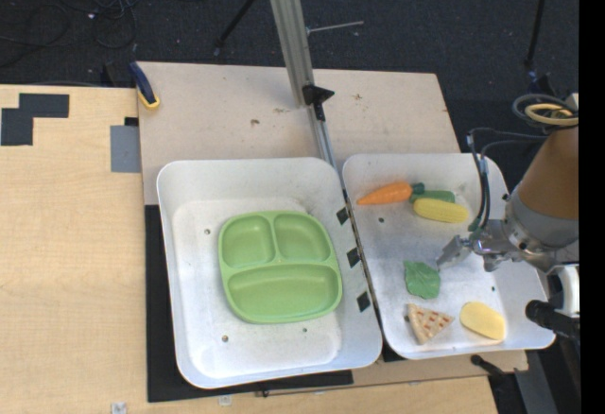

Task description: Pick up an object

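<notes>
Glossy three-part green plate [280, 267], tapered carrot [384, 195], pizza wedge [427, 321] (waffle-textured)

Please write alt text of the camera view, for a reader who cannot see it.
A grey robot arm reaches from the right, its gripper low over the right white bin, above a green toy; a carrot, corn, pizza slice and yellow piece lie around. The left white bin holds a green divided plate.

Green toy piece [423, 279] lies flat mid right bin [492, 322].
</notes>
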### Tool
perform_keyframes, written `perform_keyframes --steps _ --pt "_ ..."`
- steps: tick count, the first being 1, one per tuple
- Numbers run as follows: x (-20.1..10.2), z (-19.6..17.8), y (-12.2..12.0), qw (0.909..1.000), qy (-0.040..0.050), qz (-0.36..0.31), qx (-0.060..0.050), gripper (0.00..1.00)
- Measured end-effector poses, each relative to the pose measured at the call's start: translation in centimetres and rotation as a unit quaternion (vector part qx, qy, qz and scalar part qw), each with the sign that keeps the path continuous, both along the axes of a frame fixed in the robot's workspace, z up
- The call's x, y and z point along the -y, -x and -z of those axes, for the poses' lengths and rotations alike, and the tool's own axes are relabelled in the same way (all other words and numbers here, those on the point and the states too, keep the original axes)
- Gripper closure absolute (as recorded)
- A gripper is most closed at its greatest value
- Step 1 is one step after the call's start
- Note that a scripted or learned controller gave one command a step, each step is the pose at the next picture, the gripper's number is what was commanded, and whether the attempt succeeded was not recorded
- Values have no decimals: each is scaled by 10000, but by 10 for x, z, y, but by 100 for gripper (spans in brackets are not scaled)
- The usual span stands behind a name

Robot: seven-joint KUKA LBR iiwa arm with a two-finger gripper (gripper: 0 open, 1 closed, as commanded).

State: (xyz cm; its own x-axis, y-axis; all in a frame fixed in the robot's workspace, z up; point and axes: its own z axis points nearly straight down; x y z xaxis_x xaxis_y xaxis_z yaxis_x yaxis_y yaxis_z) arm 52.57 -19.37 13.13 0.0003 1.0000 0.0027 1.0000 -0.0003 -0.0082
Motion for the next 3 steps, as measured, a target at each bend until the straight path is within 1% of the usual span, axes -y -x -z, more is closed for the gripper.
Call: perform_keyframes --steps 1,2,3 --pt "0 40 -2 10000 -3 -3 45 0" --pt "0 27 -5 10000 -15 11 78 100" --pt "2 -20 -13 10000 18 -7 50 100"
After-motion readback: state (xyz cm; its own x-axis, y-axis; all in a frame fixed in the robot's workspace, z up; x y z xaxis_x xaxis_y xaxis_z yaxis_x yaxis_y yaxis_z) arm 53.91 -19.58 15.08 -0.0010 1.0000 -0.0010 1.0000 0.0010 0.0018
